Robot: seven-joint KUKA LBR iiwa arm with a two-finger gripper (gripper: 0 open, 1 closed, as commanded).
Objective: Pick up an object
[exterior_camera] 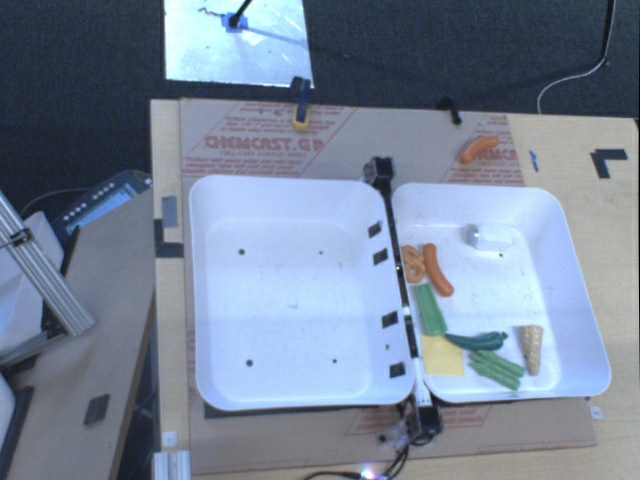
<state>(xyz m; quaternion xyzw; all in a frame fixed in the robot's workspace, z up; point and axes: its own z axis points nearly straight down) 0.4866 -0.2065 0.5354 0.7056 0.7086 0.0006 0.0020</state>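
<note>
— Jaws: are they spreading or pinching something?
— Cannot tell.
— Where are the objects lying?
— Most are sitting in the right bin (545, 268). A pretzel (413, 262) and a sausage (437, 270) are lying side by side near its left wall, with a green stick (431, 309) just below them. A yellow slice (444, 355), pepper (478, 341), pods (497, 368) and cone (531, 348) are resting along the near edge.
— Anything else?
— A second sausage (479, 149) is lying on the bench (560, 158), behind that bin.
</note>
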